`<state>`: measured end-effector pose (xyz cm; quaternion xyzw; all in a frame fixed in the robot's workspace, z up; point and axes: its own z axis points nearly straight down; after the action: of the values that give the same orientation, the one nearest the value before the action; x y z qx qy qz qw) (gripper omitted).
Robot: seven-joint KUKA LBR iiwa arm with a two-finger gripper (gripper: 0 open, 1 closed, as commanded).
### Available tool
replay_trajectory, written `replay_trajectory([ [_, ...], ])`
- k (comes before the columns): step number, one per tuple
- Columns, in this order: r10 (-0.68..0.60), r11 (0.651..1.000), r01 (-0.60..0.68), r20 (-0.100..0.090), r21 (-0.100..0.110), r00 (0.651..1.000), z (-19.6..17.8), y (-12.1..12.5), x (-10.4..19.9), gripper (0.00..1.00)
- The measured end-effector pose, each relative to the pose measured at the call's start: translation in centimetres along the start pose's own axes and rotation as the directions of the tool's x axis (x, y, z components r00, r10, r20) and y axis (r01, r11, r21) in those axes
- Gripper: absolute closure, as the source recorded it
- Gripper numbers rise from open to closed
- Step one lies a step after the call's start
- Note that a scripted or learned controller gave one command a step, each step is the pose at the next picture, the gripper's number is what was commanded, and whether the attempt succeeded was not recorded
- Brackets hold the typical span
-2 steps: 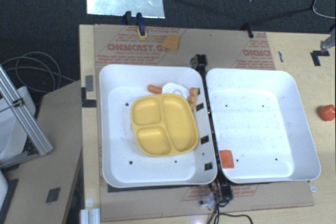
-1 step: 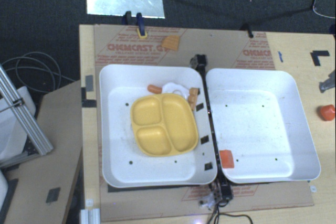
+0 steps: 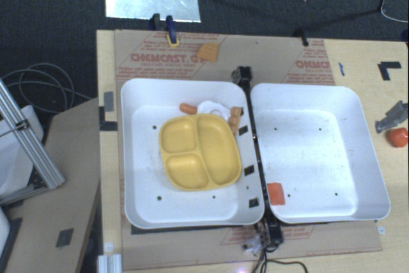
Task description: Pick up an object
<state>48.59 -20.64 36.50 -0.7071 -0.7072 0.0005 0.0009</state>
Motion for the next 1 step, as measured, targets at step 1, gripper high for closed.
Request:
replay_trajectory([
  [1, -0.011, 1.0, 0.011, 0.001, -0.011, 1.0, -5.7, 0.2, 7.48, 0.0],
])
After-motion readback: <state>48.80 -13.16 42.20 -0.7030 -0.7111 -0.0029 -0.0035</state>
